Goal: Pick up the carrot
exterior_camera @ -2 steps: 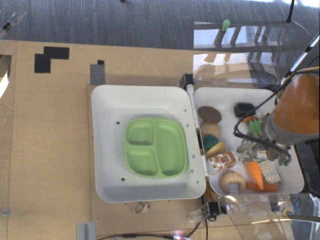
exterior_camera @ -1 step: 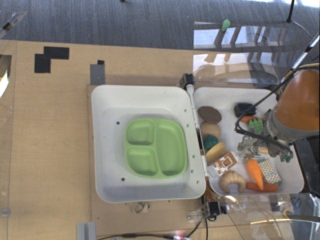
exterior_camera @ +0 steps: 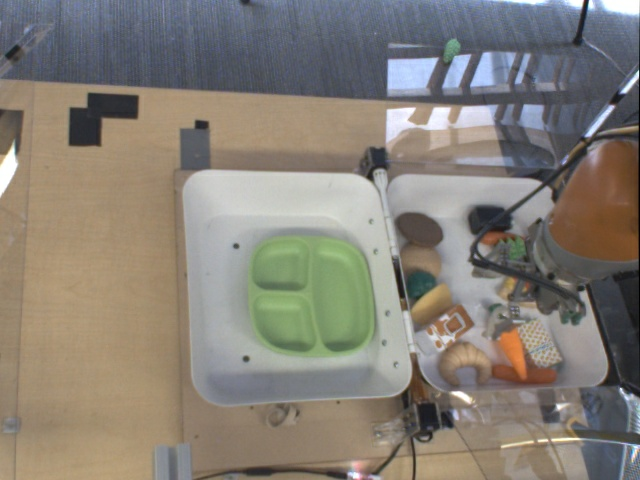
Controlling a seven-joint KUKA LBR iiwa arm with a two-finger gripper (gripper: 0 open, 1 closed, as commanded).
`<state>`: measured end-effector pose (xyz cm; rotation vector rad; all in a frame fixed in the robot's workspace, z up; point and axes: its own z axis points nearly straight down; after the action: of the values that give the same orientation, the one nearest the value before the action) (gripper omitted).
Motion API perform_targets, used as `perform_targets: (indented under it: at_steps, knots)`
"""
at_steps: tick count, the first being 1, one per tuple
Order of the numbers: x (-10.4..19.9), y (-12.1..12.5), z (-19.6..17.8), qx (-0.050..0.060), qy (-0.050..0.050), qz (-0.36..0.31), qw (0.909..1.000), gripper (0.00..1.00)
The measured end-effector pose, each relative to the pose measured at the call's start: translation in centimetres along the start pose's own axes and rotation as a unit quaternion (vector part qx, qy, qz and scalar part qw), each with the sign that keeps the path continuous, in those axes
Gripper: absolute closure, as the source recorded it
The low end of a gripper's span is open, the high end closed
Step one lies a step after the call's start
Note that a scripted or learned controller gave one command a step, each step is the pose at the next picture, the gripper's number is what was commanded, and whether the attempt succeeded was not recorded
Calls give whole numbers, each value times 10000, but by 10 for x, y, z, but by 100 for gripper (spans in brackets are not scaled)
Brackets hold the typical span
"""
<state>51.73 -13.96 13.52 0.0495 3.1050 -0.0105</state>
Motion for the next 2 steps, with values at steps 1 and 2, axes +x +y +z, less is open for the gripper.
perform_targets:
  at_steps: [1, 2]
  knots:
    - [-30, -37, 47, -38, 105, -649, 9978, 0]
    - [-35, -37, 33, -19, 37, -681, 9977, 100]
